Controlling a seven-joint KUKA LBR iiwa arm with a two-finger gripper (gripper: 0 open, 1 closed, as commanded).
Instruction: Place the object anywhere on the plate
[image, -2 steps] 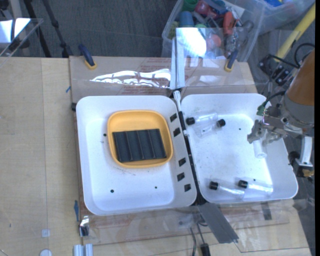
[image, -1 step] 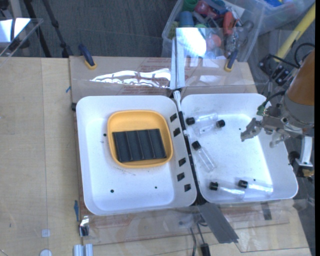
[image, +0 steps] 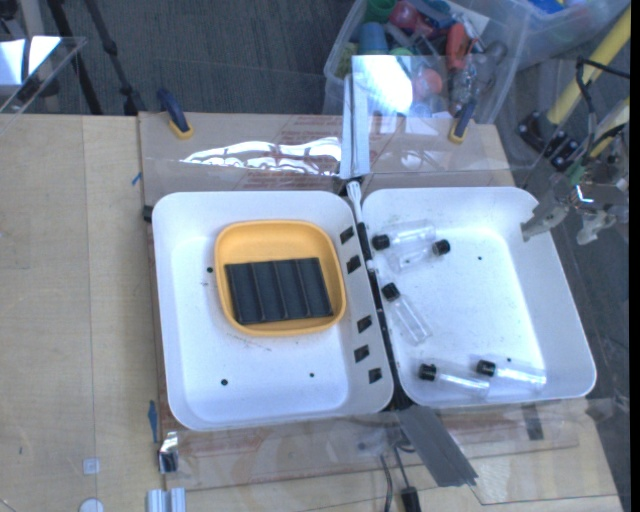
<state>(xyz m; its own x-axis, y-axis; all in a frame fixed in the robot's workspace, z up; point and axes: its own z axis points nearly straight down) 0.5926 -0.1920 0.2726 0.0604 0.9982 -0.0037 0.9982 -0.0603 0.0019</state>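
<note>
A yellow plate (image: 232, 248) with rounded corners sits in the left white bin (image: 190, 370), a little toward the back. A dark grey ribbed rectangular block (image: 279, 290) lies flat on the plate, filling most of its floor. In the right white bin (image: 545, 310) lie several clear tubes with black caps: one near the back left (image: 410, 245), one by the divider (image: 402, 312), and two along the front wall (image: 455, 377) (image: 512, 372).
A row of black tabs (image: 360, 300) runs along the ridge between the two bins. A clear box of mixed items (image: 430, 45) stands behind the bins. A grey metal bracket (image: 548, 215) juts over the right bin's far right rim. Bare wooden bench lies to the left.
</note>
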